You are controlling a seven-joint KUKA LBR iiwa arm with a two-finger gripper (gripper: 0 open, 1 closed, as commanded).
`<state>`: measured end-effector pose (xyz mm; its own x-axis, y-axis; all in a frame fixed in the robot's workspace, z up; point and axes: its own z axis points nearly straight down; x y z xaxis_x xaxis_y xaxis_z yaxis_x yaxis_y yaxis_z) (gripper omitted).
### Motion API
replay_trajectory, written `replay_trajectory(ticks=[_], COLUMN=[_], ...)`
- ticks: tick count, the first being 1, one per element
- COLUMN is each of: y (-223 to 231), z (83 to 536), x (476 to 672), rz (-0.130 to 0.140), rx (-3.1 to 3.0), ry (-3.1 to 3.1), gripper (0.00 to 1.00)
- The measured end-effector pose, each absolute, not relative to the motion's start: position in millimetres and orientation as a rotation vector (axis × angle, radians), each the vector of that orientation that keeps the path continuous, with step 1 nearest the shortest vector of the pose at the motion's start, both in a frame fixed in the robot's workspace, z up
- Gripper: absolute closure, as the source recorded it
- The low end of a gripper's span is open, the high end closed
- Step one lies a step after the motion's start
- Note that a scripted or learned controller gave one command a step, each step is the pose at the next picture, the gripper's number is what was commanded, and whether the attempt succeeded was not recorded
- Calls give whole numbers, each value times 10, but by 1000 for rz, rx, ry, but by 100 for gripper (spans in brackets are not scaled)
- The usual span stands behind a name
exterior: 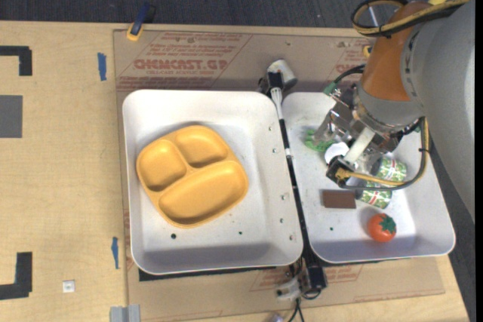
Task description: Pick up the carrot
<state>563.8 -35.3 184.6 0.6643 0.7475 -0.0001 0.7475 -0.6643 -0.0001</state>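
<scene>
The carrot (382, 228), a stubby orange-red piece with a green top, lies in the right bin (434, 226) near its front right corner, with nothing touching it. My gripper (329, 130) hangs low over the far left part of the same bin, next to a green leafy item (312, 138). It is well away from the carrot, toward the back and left. The wrist hides what lies directly beneath it.
A brown block (337, 199) and two green-and-white cans (375, 197) (391, 170) lie between the gripper and the carrot. The left bin (143, 237) holds a yellow divided plate (192, 174). A raised rim separates the two bins.
</scene>
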Motion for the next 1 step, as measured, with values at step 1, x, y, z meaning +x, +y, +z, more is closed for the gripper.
replay_trajectory(ticks=[1], y=[-350], z=[1845], x=[5638], rz=[1], rx=[-2865], ry=[-1289], gripper=[0])
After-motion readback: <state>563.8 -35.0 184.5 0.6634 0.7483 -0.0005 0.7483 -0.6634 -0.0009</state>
